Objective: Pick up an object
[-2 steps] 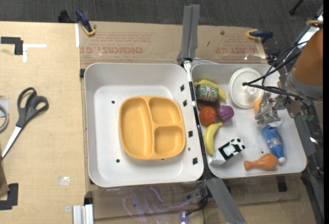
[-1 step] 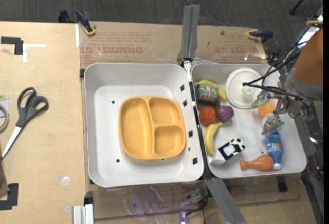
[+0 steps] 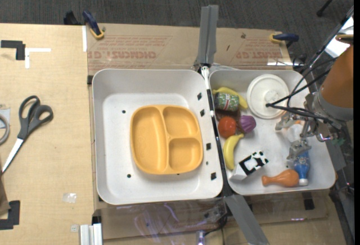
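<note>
The right bin holds several toys. A white round bowl lies at the back, with a green and yellow item to its left. Below them are a red tomato, a purple piece and a yellow banana. A black and white toy, an orange drumstick and a blue bottle lie near the front. My gripper hangs over the bin's right side, just above the blue bottle, with black cables running across it. I see nothing held in it.
The left bin contains an orange divided plate. A grey divider post stands behind the seam between the bins. Scissors lie on the wooden bench at the far left. Blue clamps hold cardboard at the back.
</note>
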Robot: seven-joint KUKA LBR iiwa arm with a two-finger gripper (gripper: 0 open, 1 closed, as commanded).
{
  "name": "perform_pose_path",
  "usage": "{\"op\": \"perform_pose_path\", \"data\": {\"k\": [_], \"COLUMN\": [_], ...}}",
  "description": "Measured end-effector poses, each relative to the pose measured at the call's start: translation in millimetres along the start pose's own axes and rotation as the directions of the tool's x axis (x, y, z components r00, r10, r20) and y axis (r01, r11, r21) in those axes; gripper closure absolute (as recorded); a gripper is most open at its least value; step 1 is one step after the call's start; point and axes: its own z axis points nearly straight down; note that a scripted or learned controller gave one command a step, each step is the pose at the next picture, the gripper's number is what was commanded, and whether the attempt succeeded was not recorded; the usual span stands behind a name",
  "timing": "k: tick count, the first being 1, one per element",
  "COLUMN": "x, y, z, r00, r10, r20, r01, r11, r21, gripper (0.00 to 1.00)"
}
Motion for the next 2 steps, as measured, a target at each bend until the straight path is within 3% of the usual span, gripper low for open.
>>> {"op": "perform_pose_path", "data": {"k": [1,2], "x": [42.2,41.6], "y": [3.8,43.0], "z": [-5.5,-6.7], "r00": [0.999,0.998], "r10": [0.031,0.050], "r20": [0.020,0.029], "r01": [-0.031,-0.051], "r11": [0.999,0.999], "r21": [0.007,0.008], "gripper": [0.00,0.00]}}
